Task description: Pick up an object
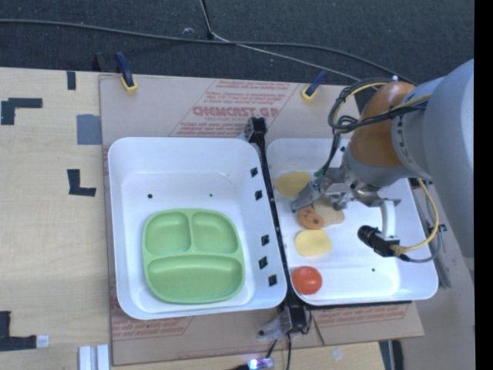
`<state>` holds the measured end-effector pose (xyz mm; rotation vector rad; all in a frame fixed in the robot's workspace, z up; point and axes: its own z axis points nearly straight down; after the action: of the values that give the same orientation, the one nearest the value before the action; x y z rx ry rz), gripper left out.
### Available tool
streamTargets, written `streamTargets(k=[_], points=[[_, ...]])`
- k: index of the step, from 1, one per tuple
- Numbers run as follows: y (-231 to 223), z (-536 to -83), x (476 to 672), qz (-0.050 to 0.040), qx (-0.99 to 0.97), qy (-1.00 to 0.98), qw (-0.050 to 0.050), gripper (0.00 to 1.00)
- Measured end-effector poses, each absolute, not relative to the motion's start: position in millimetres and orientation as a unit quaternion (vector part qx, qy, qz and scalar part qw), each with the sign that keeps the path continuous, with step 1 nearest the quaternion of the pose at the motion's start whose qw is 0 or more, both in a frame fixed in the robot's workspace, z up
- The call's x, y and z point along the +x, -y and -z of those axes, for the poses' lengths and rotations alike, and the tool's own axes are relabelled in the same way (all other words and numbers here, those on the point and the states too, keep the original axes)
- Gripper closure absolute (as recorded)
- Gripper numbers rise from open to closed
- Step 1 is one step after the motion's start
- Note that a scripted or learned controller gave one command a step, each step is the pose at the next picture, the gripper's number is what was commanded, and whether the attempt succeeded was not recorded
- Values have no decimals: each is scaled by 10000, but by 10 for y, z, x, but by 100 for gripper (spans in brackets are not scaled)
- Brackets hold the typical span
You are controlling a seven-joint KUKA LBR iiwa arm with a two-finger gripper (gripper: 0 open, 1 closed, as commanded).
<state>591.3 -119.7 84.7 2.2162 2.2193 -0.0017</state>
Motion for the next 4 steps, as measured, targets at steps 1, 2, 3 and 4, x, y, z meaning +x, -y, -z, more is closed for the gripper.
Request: streamTargets(k=[1, 2, 3, 4], points=[[1198, -989, 5935, -16, 7065, -7077, 58, 100], [1224, -1613, 5986, -11, 7066, -7076, 20, 100], [1164, -2056, 5984, -9, 7064, -7078, 16, 100], [1206, -2492, 5983, -9, 7068, -7074, 18, 100]])
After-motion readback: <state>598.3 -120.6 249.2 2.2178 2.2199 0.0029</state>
